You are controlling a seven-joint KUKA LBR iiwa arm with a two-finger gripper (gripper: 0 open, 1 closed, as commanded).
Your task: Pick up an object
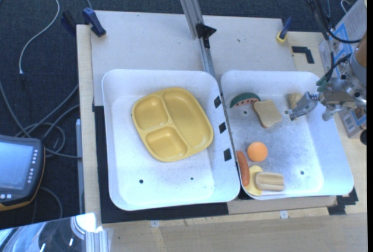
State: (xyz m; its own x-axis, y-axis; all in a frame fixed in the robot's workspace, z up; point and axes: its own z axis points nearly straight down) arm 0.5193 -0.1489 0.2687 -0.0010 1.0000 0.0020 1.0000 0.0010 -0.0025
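Toast slice lies free in the right bin; gripper hovers beside it, jaws spread, grasping nothing.

At the right edge of the scene the arm's wrist shows as a cluster of pale grey and silvery metal blocks — boxy, hard-edged, with dark gaps between them. Thin black cables loop down to it from the far right. The gripper is grey metal (its finger shapes too small to tell).

Bright, even light (soft shadows), slightly grainy, bins glaring white.
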